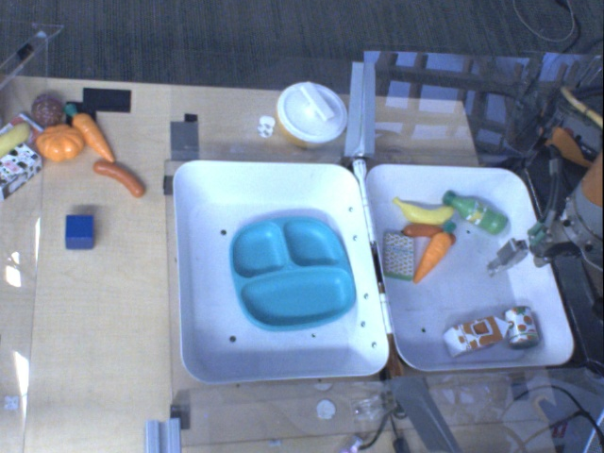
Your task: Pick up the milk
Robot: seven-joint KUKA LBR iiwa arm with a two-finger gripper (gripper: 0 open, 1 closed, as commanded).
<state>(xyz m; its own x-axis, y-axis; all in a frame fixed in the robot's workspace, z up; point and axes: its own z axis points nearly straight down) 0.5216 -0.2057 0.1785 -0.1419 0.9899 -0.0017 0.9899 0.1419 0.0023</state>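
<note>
The milk [477, 335] is a small carton with brown and white on it. It lies on its side in the lower right part of the right bin [415, 347], near the bin's front edge. A little can [522, 327] lies just at the carton's right end, touching it or almost touching it.

The gripper [514, 251] is at the right edge of the frame, over the right side of that same bin. It is well apart from the milk, higher up in the picture. Its claw is small and blurry here, so I cannot tell if it is spread or pressed together. Nothing seems to be in it.

In the upper part of the right bin there is a yellow banana [422, 211], a green bottle [478, 212], an orange carrot [432, 253] and a small grey grater [399, 255]. They sit close together in one bunch.

The left bin [203, 347] holds a blue plate [293, 271] with three sections, right in its middle.

Above the bins, at the top middle of the frame, is a round white lid [311, 112] on a yellow bowl. At the upper left, on the wooden bench [94, 328], lie a little pumpkin [59, 143], another carrot [92, 136] and a sausage [119, 177]. A blue block [80, 231] sits by itself lower down.
</note>
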